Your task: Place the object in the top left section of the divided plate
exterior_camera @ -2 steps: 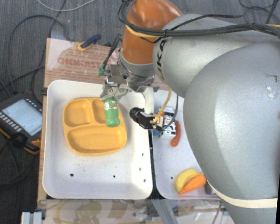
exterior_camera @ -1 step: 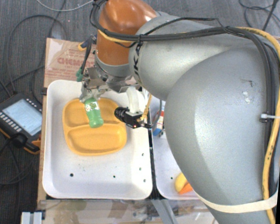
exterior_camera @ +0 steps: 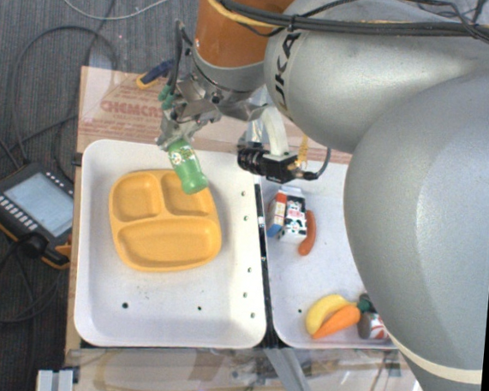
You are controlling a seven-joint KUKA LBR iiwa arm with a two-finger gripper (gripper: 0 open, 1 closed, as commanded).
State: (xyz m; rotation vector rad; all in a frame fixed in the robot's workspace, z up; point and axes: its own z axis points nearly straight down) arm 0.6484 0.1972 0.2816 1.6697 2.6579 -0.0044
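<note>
The arm's (exterior_camera: 402, 163) grey bulk sat nearest my camera, filling the right side with part of the letters "KU" readable on its casing. Beyond it, I saw the gripper (exterior_camera: 175, 132) pinching the top of a green bottle (exterior_camera: 187, 168), which hung tilted over the far right corner of the yellow plate (exterior_camera: 164, 221) in the left bin (exterior_camera: 88, 304). I judged the carry step nearly done; the next move called for shifting the bottle left, over the top left section, before releasing. Red print on the cardboard (exterior_camera: 120, 105) behind the bin was too blurred to read with confidence. The bottle's label was illegible.
</note>
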